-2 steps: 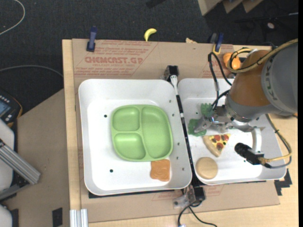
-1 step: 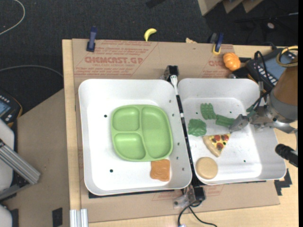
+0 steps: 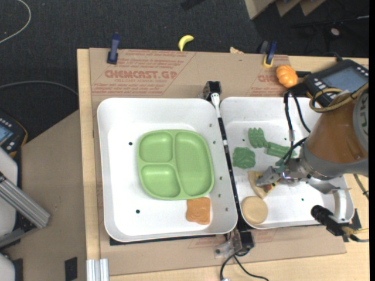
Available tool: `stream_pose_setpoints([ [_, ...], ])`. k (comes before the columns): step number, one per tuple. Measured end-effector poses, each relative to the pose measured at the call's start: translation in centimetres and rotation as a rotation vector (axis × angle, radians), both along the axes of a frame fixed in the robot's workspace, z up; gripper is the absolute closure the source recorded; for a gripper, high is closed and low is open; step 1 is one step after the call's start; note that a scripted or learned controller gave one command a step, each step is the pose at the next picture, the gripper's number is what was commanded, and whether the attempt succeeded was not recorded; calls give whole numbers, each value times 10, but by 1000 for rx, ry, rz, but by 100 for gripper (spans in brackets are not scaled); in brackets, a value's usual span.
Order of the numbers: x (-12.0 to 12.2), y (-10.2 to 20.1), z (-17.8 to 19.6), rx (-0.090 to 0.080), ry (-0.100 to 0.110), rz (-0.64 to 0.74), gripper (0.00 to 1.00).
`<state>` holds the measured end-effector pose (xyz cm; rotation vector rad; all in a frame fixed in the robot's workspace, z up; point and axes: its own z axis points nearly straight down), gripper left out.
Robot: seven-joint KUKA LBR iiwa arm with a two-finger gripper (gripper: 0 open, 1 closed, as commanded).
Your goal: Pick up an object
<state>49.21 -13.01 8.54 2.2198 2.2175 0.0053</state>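
My gripper (image 3: 268, 179) hangs low in the right bin (image 3: 275, 111), near its front left part, with the grey arm (image 3: 337, 139) reaching in from the right. A tan piece (image 3: 255, 179) lies just under and left of the gripper; I cannot tell whether they touch. In front of it sits a round tan object (image 3: 255, 209). Behind it lie three green objects: a ridged one (image 3: 256, 137), a flat one (image 3: 244, 157) and a longer one (image 3: 278, 150) partly behind the arm's cable.
The left bin (image 3: 117, 133) holds a green divided plate (image 3: 176, 164) and an orange object (image 3: 200, 210) by its front wall. On the cardboard behind the bins are a small orange thing (image 3: 286, 75), a yellow banana (image 3: 185, 41) and two blue clamps (image 3: 113, 48).
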Motion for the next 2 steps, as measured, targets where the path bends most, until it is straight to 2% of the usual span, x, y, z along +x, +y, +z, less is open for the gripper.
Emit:
stream_pose_setpoints([
  [1,-11,38,2,-2,-3,1,0],
  [2,-8,38,15,1,-10,1,100],
])
